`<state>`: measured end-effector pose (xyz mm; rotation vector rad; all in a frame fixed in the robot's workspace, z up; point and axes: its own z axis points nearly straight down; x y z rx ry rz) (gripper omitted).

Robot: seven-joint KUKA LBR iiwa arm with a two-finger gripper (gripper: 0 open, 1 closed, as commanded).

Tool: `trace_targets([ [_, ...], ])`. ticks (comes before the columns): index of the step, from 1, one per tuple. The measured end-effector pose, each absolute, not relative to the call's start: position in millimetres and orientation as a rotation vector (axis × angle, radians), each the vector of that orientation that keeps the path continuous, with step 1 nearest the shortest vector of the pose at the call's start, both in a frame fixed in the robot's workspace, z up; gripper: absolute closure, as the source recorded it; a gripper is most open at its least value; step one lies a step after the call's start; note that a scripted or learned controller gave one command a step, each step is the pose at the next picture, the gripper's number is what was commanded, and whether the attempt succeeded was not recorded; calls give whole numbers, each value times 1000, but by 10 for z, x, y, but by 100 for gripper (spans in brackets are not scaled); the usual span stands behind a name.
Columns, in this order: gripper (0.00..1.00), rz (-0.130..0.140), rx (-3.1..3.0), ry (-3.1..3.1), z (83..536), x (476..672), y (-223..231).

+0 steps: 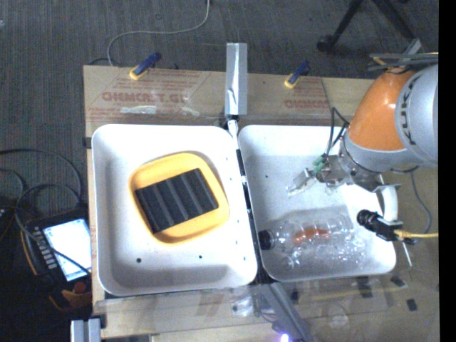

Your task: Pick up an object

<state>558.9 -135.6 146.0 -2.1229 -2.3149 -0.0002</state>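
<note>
Hovering over the right bin (370, 266), the gripper (308, 180) seems to have nothing in it, so I'd say the pick hasn't happened. A clear plastic bottle (313, 237) lies along that bin's near side, below the gripper and apart from it. A yellow tray (178, 194) sits in the left bin (114, 262). Whether the jaws are spread or closed, I cannot tell

The counter (178, 95) carries two white bins: the right bin (278, 148) directly under the tool (318, 171), the left bin (107, 148) well apart from it.
</note>
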Motion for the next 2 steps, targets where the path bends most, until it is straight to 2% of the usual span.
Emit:
trace_targets([
  [1,0,-12,-2122,-2331,912,4882,-1539],
  [2,0,-18,-2344,-2107,911,4893,-1537],
])
